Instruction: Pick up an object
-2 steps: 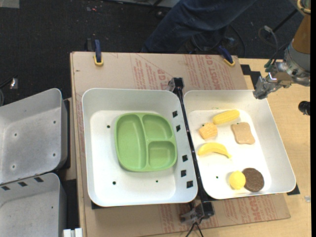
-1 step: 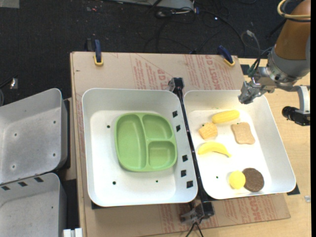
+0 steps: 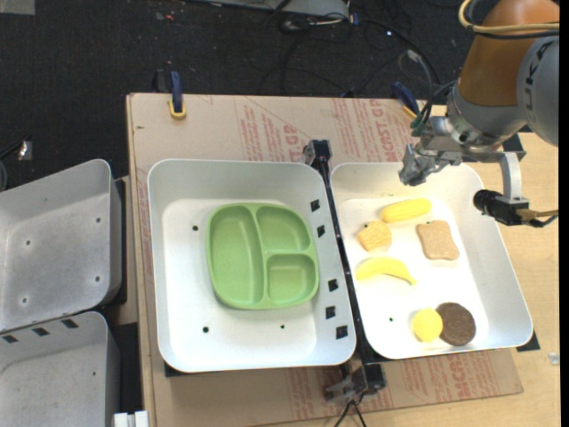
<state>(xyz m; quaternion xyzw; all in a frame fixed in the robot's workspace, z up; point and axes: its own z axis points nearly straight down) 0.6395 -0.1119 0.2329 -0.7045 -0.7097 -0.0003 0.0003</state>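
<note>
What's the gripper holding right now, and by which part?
Nothing visible in it. The gripper hangs over the right white bin's far edge, apart from the yellow oblong toy food below.

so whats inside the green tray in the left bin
The green tray shows three bare compartments. It lies flat in the left bin, so the bin floor beneath it is covered and cannot be seen.

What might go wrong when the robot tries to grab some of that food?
The gripper hangs over the right bin's far wall, so coming straight down it may hit the rim instead of the yellow roll. The yellow disc and brown disc touch, so grabbing one may push the other.
</note>
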